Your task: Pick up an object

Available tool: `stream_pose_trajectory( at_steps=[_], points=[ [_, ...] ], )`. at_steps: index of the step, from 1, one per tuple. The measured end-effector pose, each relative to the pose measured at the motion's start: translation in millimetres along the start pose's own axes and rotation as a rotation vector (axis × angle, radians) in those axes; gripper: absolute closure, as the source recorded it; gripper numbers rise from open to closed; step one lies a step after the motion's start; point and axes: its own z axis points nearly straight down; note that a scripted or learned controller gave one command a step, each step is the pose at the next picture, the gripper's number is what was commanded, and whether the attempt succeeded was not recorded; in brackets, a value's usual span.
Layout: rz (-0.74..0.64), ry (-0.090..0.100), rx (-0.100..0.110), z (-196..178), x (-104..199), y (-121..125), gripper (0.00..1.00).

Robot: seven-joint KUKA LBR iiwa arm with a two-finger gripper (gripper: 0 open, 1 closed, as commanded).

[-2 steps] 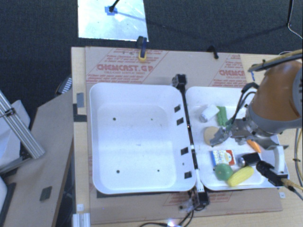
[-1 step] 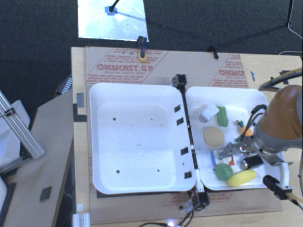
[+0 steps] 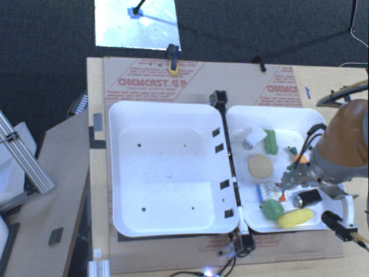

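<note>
— Dark carpet is seen around a pale worktop (image 3: 190,77) lined with printed cardboard, on which two shallow white bins are set side by side. What is held in them?

— Nothing but a few small dark marks is seen on the left bin (image 3: 167,166). The right bin (image 3: 248,117) is filled with small objects: a white cup (image 3: 254,137) lying on its side, a green toy (image 3: 271,142) just beside it, a round tan disc (image 3: 260,167) below them, a small blue and white packet (image 3: 267,190), a green ball (image 3: 272,210), a yellow corn-like piece (image 3: 296,217) touching the ball, and a black block (image 3: 307,198) above the corn.

— Where is the arm placed?

— The arm (image 3: 346,146) is reached in from the right, its orange band over the bin's right edge. The gripper (image 3: 295,176) is lowered between the disc and the black block, near a small orange piece (image 3: 293,152).

— And the jaws?

— It cannot be told whether they are apart or together; no object is seen between them.
</note>
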Motion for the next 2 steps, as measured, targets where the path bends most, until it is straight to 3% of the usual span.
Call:
stream_pose_trajectory(
  at_steps=[1, 2],
  points=[
    [0.005, -0.006, -0.007, 27, 5, 2, 1.00],
    [-0.003, -0.007, -0.012, 26, 34, 50, 1.00]
  ],
)
